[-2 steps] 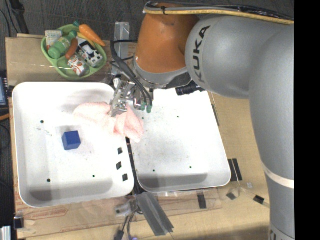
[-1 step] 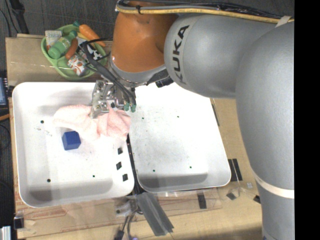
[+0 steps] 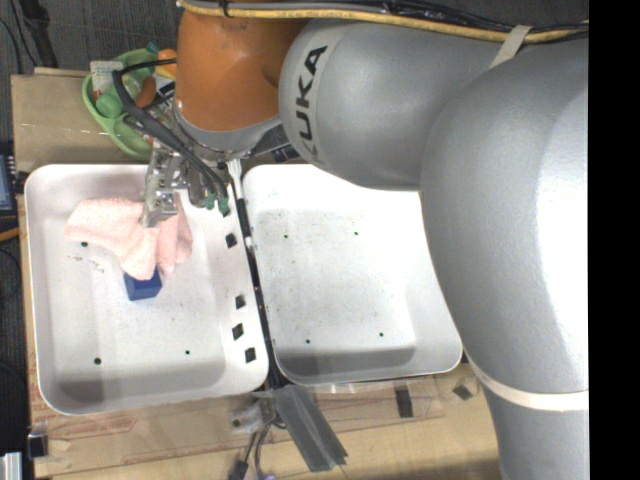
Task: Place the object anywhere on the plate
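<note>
You saw the grey arm (image 3: 440,118) spread over the right bin (image 3: 345,278). In the left bin (image 3: 60,368) lay a pink cloth (image 3: 125,230), a blue block (image 3: 143,286) touching its lower edge. The gripper (image 3: 160,200) sat at the cloth's right side; how the jaws stood was unclear.

A robot lab: KUKA arm (image 3: 420,118) over two white bins (image 3: 60,368).

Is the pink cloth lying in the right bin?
No, the pink cloth lies in the left bin, partly over a blue block, with the gripper above it.
</note>
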Robot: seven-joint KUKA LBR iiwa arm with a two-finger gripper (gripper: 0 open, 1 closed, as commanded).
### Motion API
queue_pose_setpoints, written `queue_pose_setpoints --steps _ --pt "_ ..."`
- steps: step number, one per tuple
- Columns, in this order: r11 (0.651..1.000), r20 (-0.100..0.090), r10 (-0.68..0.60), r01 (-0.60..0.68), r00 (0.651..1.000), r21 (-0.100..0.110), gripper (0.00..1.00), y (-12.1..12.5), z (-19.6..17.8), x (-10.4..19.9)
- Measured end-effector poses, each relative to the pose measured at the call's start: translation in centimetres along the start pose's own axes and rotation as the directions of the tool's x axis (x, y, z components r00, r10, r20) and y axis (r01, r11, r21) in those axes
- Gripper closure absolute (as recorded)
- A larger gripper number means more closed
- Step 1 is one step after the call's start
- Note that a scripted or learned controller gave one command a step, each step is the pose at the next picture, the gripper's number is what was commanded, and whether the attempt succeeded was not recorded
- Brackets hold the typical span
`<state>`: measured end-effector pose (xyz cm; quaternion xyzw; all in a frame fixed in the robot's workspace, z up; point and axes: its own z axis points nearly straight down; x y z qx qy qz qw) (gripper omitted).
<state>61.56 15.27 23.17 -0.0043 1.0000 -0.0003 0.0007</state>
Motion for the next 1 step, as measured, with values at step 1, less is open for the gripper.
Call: queue_pose_setpoints --steps 1 --pt "1.000 0.000 0.001 -0.001 1.000 0.000 0.00 -0.02 -0.02 -0.01"
